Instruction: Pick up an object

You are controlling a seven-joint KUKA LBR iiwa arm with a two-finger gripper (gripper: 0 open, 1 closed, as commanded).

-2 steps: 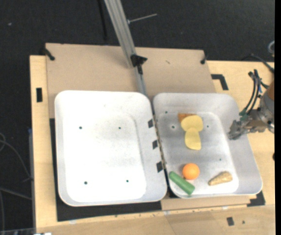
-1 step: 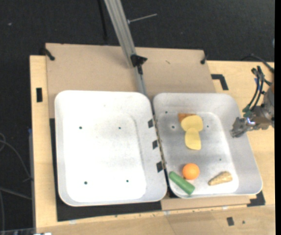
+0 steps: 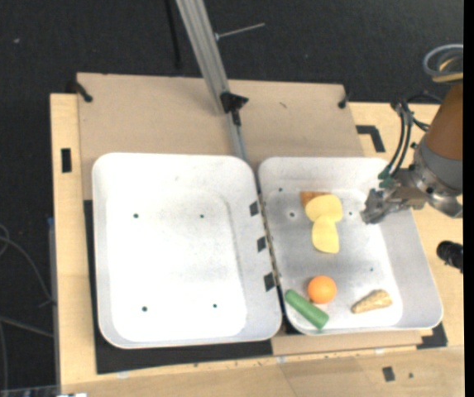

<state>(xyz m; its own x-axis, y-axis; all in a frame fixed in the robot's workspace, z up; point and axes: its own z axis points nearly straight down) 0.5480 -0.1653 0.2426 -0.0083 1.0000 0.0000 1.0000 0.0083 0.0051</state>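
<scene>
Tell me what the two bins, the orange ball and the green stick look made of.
Left bin and right bin: likely moulded white plastic, matte, with rounded corners and grey scuffs. Orange ball: smooth, evenly coloured, with a soft sheen, probably plastic toy fruit, though the view cannot settle it. Green stick: uniform green, smooth, probably plastic or foam.

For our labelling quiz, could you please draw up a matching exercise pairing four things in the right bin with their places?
Things:
1. green piece
2. orange ball
3. tan wedge
4. claw

Places:
A. near the bin's front right corner
B. above the bin's right side, beside the yellow pieces
C. at the front left corner, on the rim
D. just behind the green piece

Pairs: 1-C, 2-D, 3-A, 4-B
</scene>
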